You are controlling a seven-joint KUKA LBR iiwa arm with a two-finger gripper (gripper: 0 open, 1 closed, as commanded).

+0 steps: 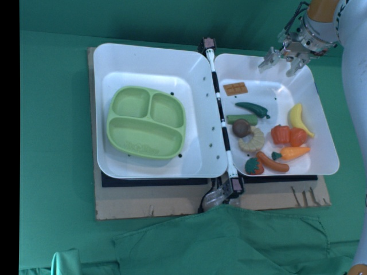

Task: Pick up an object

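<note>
My gripper (282, 63) hangs open above the far right corner of the right bin (321, 153), with nothing between its fingers. Below it in that bin lie toy foods: a waffle cracker (235, 89), a green chilli pepper (252, 109), a green bean pod (239, 119), a brown round piece (241, 128), a corn ring (252, 140), a yellow banana (299, 120), two orange-red peppers (288, 136), a carrot (293, 152), a sausage (273, 162) and a strawberry (253, 166).
The left bin (114, 59) holds a light green divided plate (147, 122). A black-and-white bar (220, 116) runs between the bins. Green cloth (229, 239) lies bunched at the front of the bench.
</note>
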